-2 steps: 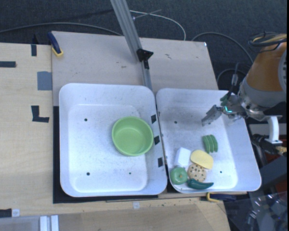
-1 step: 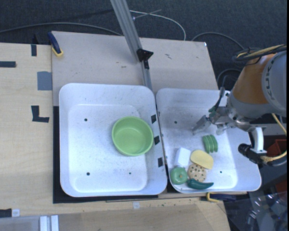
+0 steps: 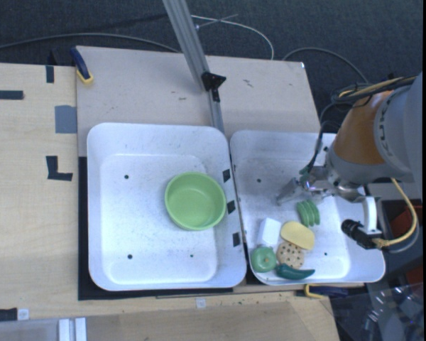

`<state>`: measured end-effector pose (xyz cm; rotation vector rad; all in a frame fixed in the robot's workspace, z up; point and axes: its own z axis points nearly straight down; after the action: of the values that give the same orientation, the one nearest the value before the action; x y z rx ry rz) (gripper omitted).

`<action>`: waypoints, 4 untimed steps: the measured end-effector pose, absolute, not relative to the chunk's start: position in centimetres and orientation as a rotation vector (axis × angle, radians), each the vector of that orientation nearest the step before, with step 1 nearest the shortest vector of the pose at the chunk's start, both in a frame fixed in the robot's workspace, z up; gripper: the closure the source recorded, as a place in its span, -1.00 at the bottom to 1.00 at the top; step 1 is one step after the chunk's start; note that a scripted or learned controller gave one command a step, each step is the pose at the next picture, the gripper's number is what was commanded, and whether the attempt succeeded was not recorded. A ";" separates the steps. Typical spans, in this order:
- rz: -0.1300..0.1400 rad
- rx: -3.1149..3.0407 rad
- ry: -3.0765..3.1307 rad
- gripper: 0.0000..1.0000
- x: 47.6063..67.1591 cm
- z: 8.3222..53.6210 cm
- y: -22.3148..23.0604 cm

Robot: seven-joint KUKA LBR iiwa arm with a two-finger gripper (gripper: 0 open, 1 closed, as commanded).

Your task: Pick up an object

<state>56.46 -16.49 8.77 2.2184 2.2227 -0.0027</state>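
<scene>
Gripper (image 3: 292, 190) in right bin (image 3: 270, 155), toys (image 3: 296, 234) just below.

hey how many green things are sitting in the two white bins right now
4. A green bowl in the left bin. In the right bin: a ridged green piece near the gripper, a green ball and a dark green pepper at the front edge. Others may be hidden.

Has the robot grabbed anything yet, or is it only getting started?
Nothing looks picked up yet. The gripper is low over the right bin, beside the small green ribbed piece; I cannot tell whether it is open. The yellow toy, white block and green ball lie in that bin. The green bowl sits in the left bin. The pick itself remains.
</scene>
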 end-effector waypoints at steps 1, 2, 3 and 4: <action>-0.001 2.219 2.226 1.00 56.5 9.9 -16.4; 0.002 2.219 2.219 1.00 55.9 15.6 -17.0; 0.003 2.217 2.221 1.00 56.6 20.0 -17.2; 0.003 2.216 2.222 1.00 56.8 24.3 -16.8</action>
<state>56.83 -16.85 24.28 2.2161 2.2218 0.0027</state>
